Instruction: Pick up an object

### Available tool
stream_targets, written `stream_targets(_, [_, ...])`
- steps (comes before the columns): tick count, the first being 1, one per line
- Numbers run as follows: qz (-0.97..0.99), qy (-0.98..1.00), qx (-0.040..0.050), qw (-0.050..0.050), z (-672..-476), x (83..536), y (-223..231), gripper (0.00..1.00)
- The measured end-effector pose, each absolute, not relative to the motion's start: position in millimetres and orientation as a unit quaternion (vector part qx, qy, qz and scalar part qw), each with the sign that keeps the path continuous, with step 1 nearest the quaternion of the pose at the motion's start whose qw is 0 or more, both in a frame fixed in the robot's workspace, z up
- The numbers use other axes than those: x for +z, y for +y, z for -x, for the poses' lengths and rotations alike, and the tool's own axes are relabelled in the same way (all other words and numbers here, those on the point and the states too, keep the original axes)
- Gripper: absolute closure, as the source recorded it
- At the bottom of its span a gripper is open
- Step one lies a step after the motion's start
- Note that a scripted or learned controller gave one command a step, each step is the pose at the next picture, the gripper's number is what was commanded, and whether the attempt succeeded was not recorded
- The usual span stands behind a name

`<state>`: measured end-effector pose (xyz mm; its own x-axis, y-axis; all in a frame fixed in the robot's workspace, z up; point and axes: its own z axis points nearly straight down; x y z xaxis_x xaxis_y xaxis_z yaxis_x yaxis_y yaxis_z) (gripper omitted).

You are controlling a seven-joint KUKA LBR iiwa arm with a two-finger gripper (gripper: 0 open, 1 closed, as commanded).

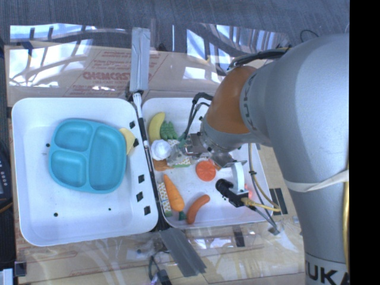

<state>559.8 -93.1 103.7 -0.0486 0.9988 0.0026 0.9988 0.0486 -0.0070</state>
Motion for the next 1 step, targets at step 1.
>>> stream_targets(1, [0.73, -0.684, 0.0003, 0.001, -569.0, 208.7, -55.2, 1.0])
